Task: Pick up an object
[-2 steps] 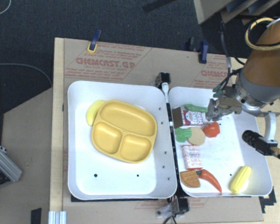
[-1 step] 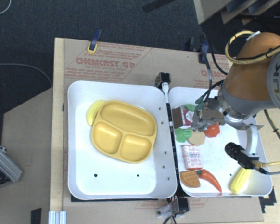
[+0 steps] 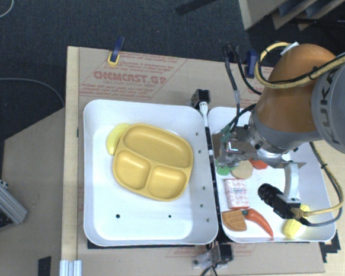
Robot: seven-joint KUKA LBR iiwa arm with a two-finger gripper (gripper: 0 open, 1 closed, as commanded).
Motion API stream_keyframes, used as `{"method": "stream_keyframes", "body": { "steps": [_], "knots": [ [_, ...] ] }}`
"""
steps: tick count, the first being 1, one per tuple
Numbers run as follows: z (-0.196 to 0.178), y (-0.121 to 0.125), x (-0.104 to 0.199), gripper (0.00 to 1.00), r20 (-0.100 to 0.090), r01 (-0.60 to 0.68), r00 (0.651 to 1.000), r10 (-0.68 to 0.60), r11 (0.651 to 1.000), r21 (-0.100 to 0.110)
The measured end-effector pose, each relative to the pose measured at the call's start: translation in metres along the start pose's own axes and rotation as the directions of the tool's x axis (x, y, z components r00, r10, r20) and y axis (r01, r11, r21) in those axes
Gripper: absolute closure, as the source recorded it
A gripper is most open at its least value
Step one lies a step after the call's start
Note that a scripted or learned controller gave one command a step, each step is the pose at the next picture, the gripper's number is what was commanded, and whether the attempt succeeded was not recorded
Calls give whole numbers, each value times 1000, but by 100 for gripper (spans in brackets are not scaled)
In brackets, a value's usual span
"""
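My gripper (image 3: 230,149) hangs low over the left part of the right bin (image 3: 321,176), under the orange-banded wrist. Right below it lies a small green item (image 3: 223,167), with a tan round piece (image 3: 243,169) and a red bit (image 3: 259,165) beside it. Nearer the front sit a pink and white packet (image 3: 236,193), a brown toast-like piece (image 3: 234,220), an orange carrot-shaped toy (image 3: 260,220) and a small yellow item (image 3: 292,229). The arm hides the back of this bin.
The left bin (image 3: 96,206) holds a yellow divided plate (image 3: 153,161) with a yellow item (image 3: 114,137) tucked partly beneath its left edge. A raised rim (image 3: 210,167) separates the two bins. Cardboard lies under both.
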State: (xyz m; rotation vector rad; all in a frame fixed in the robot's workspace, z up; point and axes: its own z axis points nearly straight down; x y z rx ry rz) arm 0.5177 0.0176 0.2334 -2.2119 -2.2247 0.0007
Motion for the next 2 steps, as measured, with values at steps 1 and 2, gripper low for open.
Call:
{"method": "stream_keyframes", "body": {
  "steps": [1,2],
  "knots": [
    [-1,0,-11,100,2,-6,1000,6,1000,-2],
    [10,10,-11,100,3,-6,1000,6,1000,-2]
  ]
}}
